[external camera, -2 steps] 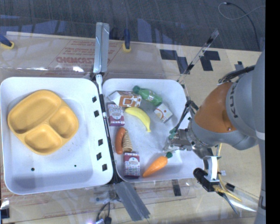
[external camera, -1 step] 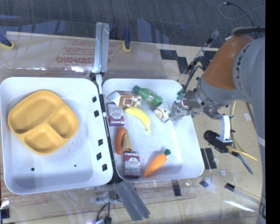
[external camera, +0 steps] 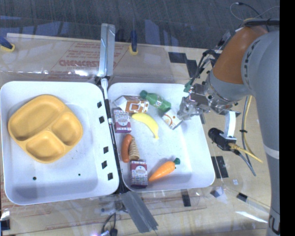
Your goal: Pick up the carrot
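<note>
The carrot is seen lying untouched at the lower right of the right-hand bin, near a small carton. The jaws are positioned well above it in the frame; their opening cannot be told. The pick is judged not yet begun.

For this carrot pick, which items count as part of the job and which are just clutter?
Job:
carrot, near the right bin's front edge
pincer, above that bin's right side

Clutter:
banana
green bottle
two small cartons
yellow divided plate, in the left bin
</note>
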Controlling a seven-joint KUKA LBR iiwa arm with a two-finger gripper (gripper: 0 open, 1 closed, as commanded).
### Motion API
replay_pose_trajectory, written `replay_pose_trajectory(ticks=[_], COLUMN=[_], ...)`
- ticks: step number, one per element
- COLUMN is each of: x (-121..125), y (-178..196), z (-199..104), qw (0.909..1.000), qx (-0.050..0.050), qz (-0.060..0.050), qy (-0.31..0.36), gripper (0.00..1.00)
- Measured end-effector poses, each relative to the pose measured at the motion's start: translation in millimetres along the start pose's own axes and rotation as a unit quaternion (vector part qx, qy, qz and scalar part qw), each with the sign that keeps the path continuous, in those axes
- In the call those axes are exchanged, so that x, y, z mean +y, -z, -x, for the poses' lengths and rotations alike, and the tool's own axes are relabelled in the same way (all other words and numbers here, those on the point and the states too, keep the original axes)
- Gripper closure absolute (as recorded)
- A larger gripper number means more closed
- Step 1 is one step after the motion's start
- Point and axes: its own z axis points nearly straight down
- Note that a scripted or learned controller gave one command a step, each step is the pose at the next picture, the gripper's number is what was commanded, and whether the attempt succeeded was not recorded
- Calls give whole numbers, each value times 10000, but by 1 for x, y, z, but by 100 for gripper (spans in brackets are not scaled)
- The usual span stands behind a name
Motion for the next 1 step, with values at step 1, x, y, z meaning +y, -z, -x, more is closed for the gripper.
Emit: replay_pose_trajectory(ticks=[1], x=[-64], y=[18], z=[17], qw=[9912], qx=[6], qz=[-13], qy=[1323], gripper=[100])
